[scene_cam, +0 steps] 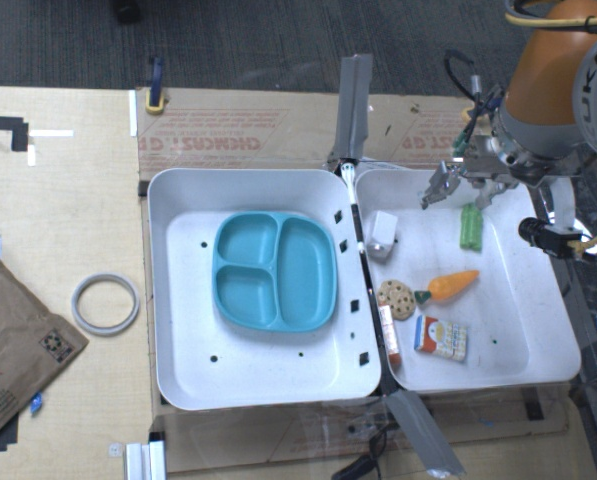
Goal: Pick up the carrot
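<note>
One carrot [452,286] lies well below the open, empty pincer [462,190].

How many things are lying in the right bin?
6: white block and tube by the divider, green piece near the back, cookie, carrot mid-bin, small carton in front.
</note>
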